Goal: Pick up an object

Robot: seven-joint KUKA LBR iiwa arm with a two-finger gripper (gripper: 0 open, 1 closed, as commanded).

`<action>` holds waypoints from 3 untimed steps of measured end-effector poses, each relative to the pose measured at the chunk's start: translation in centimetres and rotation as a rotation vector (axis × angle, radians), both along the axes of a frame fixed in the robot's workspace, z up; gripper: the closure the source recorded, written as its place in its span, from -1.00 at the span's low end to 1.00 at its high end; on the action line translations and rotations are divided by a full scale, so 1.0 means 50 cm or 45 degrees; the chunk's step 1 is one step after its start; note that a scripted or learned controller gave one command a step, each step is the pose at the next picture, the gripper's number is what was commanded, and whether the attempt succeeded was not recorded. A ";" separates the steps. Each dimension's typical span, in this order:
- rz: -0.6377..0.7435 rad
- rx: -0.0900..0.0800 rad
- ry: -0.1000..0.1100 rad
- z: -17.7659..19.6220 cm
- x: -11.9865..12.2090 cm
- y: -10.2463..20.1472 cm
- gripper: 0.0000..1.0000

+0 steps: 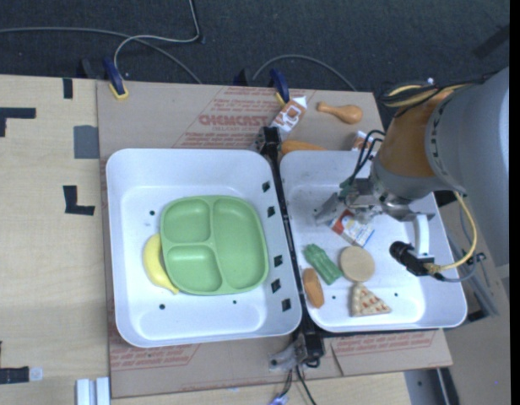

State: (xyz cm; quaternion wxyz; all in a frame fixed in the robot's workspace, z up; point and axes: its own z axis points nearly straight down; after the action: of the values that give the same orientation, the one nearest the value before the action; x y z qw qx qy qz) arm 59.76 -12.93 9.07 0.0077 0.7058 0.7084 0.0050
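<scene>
The grey arm [458,154] with its orange band reaches in from the right and hangs over the right bin [446,315]. Beside it, the left bin [129,175] carries a green divided plate [215,245] with a yellow banana [156,264] tucked against its left edge.

In the right bin the gripper [343,211] sits low over a small red-and-white packet [353,229] (whether its tips touch the packet is hard to say). The 2 fingers look spread apart, with nothing between them. Just below the packet lie a round tan cookie [358,264], a green piece [322,262], an orange carrot-like piece [313,287] and a pizza slice [367,302], all close together.

My reading is that the step in hand is the approach to a grasp, with the packet the likeliest target. The next move calls for settling the fingers on either side of the packet, closing, then lifting clear without nudging the cookie beside it.
</scene>
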 end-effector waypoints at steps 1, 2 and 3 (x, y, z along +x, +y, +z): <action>0.000 0.000 -0.004 0.022 0.003 0.000 1.00; 0.001 0.000 -0.005 0.023 0.004 0.001 -1.00; -0.004 0.004 0.026 0.046 -0.046 -0.071 -1.00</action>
State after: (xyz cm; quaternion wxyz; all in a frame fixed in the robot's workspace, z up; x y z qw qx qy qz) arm 57.46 -16.46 11.39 -0.0006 0.7070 0.7072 -0.0009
